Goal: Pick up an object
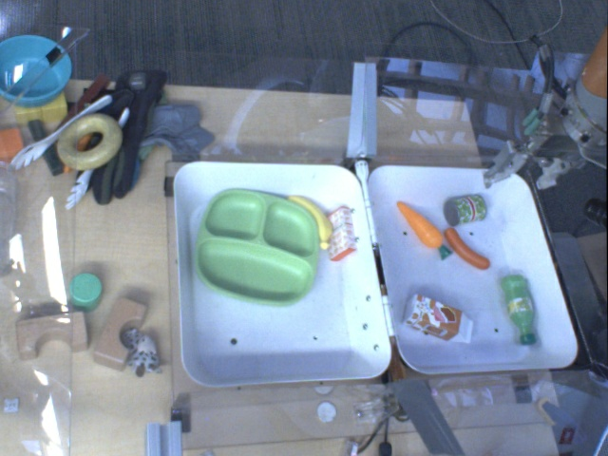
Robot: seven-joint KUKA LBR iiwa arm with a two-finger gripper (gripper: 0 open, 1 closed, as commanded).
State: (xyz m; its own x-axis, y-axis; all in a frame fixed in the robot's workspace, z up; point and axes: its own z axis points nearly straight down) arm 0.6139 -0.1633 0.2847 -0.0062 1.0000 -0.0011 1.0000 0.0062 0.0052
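1. The jaws [502, 167] hang over the far right corner of the right bin [551, 245], at its rim; how far apart they stand cannot be told, and nothing shows between them.
2. The right bin holds five things: one green can [466, 208] lying near the far edge, closest to the jaws but apart from them; one carrot [421, 224] toward the far left; one sausage [467, 249] just beside the carrot's tip; one small carton [438, 317] near the front edge; one green bottle [518, 309] lying along the right edge.
3. The left bin [275, 345] holds three things: one green divided plate [258, 245] in its far left part, one banana [316, 218] touching the plate's right rim, and one snack packet [341, 234] just beside the banana, near the bin's right edge.
4. On the desk's left edge lie one blue bowl [33, 66], one yellow ring [89, 141], wooden blocks [119, 331] and one green cap [85, 290].
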